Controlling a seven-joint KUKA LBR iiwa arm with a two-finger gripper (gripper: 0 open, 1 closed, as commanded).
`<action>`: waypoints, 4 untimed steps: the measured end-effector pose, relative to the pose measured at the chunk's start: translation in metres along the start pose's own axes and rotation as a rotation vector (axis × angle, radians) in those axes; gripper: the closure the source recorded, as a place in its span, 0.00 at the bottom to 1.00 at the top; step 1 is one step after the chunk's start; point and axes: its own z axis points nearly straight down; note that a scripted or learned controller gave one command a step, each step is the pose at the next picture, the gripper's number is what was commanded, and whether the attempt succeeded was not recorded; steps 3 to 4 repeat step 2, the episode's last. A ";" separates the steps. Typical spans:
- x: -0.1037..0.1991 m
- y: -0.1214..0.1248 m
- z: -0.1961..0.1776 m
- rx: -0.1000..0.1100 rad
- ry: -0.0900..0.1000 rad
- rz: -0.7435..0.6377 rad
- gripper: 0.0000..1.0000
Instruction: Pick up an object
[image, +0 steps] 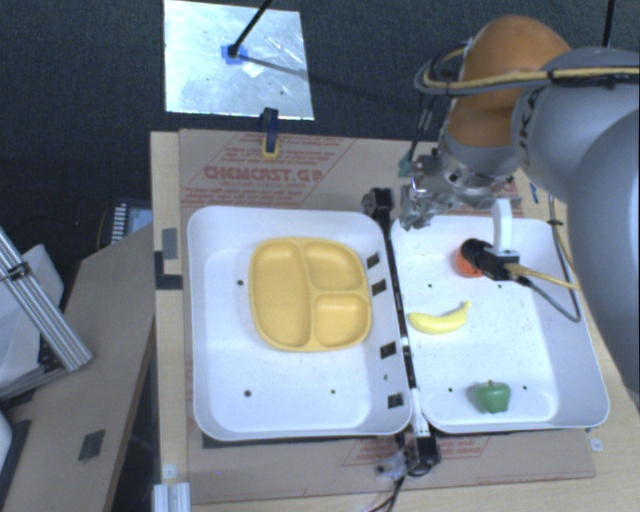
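Note:
My gripper (452, 208) hangs over the far edge of the right bin (570, 350), below the arm's orange band. Just in front of it an orange-red round object (465, 260) lies in the bin, partly covered by a black part of the tool. A yellow banana (440, 319) lies near the middle of that bin, apart from the gripper. A green pepper (490, 397) sits near the bin's front edge. I see nothing held.
A yellow divided plate (308, 294) lies in the left bin (215, 380). A black ridge with clips (393, 320) separates the two bins. A thin yellow cable (545, 277) runs across the right bin's far right part.

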 end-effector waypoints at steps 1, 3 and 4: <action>0.053 -0.012 -0.013 0.000 0.001 0.000 1.00; 0.095 -0.026 -0.006 0.002 -0.001 0.001 1.00; 0.095 -0.026 -0.006 0.002 -0.001 0.001 1.00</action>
